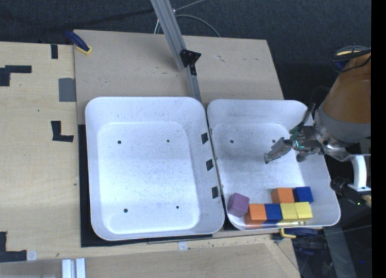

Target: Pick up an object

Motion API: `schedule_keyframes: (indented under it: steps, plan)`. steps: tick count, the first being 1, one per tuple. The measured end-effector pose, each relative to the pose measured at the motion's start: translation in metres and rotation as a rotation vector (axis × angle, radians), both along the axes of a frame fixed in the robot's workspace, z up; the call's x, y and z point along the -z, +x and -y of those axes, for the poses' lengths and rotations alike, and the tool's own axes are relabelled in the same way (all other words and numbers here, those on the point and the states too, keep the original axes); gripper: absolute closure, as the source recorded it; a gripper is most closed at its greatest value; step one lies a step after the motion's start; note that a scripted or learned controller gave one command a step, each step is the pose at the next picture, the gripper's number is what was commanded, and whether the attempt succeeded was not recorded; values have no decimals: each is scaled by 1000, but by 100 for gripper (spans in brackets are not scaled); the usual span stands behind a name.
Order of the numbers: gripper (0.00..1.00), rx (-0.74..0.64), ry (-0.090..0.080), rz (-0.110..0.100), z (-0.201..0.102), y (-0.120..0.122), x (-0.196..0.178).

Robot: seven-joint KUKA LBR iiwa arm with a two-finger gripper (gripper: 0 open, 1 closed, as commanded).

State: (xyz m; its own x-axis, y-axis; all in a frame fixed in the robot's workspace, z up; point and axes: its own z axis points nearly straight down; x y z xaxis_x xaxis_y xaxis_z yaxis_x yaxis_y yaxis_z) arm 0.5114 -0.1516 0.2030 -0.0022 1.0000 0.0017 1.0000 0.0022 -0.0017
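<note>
1. White plastic, shallow and round-cornered, forms the two bins: the left bin point(148, 168) has a speckled floor with four dark dots.
2. Along the near edge of the right bin point(253, 120) sit small matte cubes: a purple block point(239, 203), an orange block point(257, 212), a blue block point(273, 211), two yellow blocks point(297, 211), then a second orange block point(281, 195) and second blue block point(303, 194) behind.
3. Over that bin's middle hangs the gripper point(277, 150), well apart from the cubes; whether its dark metal fingers are spread or closed cannot be told, and nothing is seen between them.
4. Pale wood makes the bench point(120, 66).
</note>
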Motion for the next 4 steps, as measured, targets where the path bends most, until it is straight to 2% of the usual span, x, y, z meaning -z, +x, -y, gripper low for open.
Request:
schedule_keyframes:
  steps: [1, 2, 3, 4]
  plan:
    - [0, -1, 0, -5, -32, 3, 48]
    - [0, 3, -3, -1, -18, 3, 114]
    - [0, -4, 0, 1, -66, 32, 112]
    - [0, 2, -2, -2, -59, 20, 112]
